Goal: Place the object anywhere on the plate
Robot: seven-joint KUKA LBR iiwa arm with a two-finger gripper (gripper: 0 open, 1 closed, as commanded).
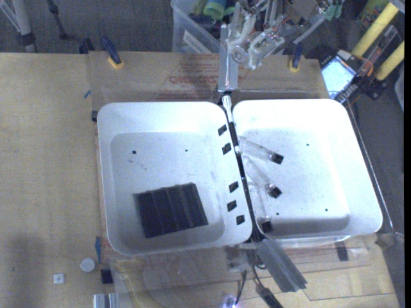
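A dark ridged rectangular plate (pixel 170 209) lies flat in the front part of the left bin (pixel 122 133). In the right bin (pixel 321 146), close to the divider, lie three clear tube-like objects with black ends: one at the back (pixel 263 151), one in the middle (pixel 264 182) and one by the front wall (pixel 264 224). My gripper (pixel 252 42) hangs high beyond the far rims of both bins, over the bench near the divider line, well away from the plate and the tubes. Nothing shows in it.
A metal divider strip with black tabs (pixel 232 172) runs between the bins. A clear crate of coloured items (pixel 212 8) stands behind the bench. Blue clamps (pixel 114 59) sit on the far edge. Small parts (pixel 87 264) lie at the front left.
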